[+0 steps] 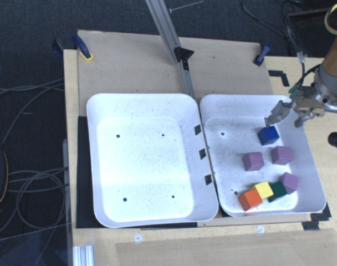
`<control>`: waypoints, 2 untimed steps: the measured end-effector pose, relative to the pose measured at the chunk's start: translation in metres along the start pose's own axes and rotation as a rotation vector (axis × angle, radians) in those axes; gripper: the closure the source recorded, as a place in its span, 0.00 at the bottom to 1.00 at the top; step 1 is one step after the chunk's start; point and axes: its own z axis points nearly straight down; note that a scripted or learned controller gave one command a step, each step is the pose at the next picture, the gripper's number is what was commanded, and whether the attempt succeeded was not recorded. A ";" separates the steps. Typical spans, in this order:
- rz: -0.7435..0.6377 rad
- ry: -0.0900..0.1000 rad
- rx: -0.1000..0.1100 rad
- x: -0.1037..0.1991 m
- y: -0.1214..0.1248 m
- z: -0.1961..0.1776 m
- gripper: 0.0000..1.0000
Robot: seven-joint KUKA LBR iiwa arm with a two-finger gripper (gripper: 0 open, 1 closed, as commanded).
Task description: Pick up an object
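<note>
Gripper (289,115) hangs over the right bin (229,201), fingers spread wide, gripping nothing — the blue cube (268,134) sits on the bin floor just below it.

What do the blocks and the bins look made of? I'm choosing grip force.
Blue block: likely painted wood or hard plastic; flat faces, crisp edges, matte colour. Right bin: thin moulded white plastic, judging by its rounded rim and speckled, scuffed floor.

Blue cube (268,134) sits tilted in the right bin (229,115), unheld.
</note>
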 end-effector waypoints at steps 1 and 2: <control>0.001 0.000 0.002 -0.008 -0.007 0.053 0.00; 0.000 0.000 0.000 -0.008 -0.008 0.096 0.00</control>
